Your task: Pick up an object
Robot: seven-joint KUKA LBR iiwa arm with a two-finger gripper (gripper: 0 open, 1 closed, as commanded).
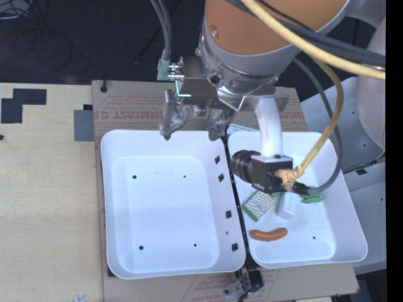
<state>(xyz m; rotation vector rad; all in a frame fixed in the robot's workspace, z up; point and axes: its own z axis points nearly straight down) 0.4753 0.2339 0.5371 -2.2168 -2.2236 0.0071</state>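
One fixed camera, mounted above the bench, looking down at a slant. It takes in both white bins whole: left bin [165, 212] and right bin [327, 244] side by side, near edges low in frame, far edges mid-frame. Beyond them the view runs on to a dark floor with cables at the top. Pale wooden bench top [44, 200] fills the left side. The arm [271, 24] comes in from the upper right, close to the lens, big in frame, blocking the far part of the right bin.
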